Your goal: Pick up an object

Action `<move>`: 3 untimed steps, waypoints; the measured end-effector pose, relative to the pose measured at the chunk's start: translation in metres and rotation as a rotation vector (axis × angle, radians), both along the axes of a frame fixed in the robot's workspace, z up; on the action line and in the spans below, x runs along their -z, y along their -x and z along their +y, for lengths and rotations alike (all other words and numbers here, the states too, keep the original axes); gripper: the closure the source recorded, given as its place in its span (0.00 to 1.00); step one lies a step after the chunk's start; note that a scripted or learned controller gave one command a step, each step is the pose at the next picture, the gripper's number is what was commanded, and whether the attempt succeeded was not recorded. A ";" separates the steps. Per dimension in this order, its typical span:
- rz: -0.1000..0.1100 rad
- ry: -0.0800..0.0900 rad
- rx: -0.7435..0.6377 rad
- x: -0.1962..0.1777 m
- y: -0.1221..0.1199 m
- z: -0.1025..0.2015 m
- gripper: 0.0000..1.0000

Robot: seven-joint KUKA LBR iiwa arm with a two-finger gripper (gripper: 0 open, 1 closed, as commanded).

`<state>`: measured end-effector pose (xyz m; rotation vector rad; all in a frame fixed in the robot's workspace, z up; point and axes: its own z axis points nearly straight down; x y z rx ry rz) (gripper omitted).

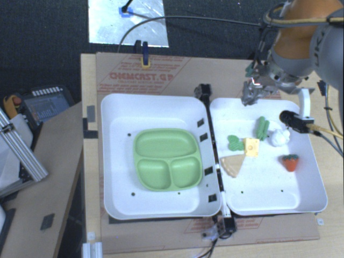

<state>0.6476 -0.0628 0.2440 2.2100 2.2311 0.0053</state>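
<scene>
My gripper [250,97] hangs over the far left corner of the right bin [301,198], above and left of the toys. Below it lie a green bean pod [262,127], a green broccoli piece [235,142], a yellow cheese block [251,147], a tan wedge [231,166], a white ball-like toy [279,137] and a red strawberry [290,162]. Nothing shows between the fingers.
The left bin [115,144] holds a green divided plate [166,159]. A black clamp bar [210,144] runs between the two bins. A grey device [45,107] and a metal rail [21,149] sit off the bench to the left.
</scene>
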 end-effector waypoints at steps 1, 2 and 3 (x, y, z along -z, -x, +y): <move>0.001 0.000 0.000 -0.003 0.002 0.060 1.00; 0.003 0.000 0.000 0.005 0.011 0.107 1.00; 0.001 0.001 0.002 0.021 0.000 0.155 1.00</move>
